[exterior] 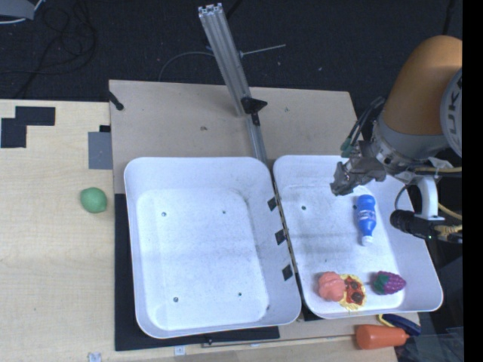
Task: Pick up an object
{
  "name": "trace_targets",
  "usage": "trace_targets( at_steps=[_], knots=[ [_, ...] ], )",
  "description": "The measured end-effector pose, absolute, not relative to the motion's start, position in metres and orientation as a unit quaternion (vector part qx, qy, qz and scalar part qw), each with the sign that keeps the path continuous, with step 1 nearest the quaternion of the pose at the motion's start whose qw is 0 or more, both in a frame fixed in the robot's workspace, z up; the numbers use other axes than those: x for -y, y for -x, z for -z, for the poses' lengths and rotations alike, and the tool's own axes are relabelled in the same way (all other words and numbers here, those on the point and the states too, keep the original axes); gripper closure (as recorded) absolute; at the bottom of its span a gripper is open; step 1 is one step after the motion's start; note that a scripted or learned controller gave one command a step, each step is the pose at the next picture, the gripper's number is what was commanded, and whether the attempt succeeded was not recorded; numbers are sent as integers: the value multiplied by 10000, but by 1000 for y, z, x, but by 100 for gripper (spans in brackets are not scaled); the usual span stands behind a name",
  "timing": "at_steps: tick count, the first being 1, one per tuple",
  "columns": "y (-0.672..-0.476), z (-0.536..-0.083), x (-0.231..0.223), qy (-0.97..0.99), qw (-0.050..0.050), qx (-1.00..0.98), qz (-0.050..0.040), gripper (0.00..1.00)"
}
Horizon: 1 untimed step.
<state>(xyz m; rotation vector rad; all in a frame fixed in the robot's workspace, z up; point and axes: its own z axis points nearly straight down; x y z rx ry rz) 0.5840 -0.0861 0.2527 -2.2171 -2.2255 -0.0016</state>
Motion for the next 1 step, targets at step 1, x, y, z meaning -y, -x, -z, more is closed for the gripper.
trace_targets(
  at_steps=[1],
  knots=[
    [-597, -258, 35, 7057, 3, 7085, 5, 100]
  ],
)
